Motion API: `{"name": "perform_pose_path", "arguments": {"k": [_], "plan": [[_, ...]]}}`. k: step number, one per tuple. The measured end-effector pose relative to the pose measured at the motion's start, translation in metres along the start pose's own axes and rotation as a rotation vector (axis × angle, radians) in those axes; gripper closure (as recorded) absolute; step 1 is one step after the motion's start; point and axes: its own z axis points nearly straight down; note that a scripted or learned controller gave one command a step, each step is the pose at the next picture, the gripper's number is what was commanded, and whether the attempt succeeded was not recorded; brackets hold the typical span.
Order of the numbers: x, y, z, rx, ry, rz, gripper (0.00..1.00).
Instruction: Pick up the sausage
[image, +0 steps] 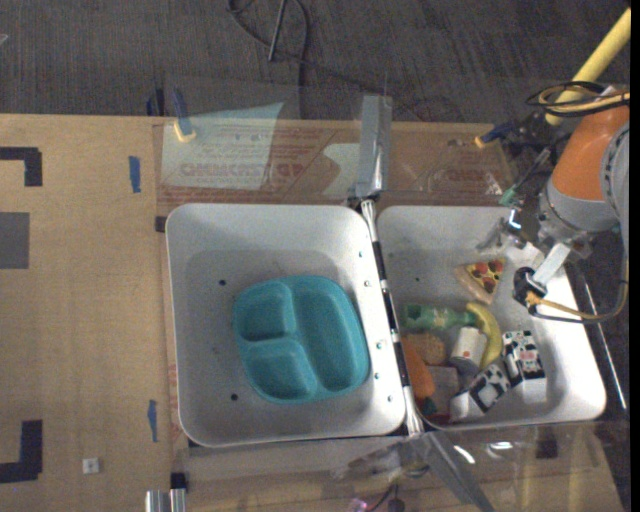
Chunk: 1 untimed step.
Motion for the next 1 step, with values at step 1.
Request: {"name": "perform_pose_path", "arguments": {"k": [1], "plan": [[0.0047,-0.004,0.0131,-0.003,0.003,0.159,0.0]]}}
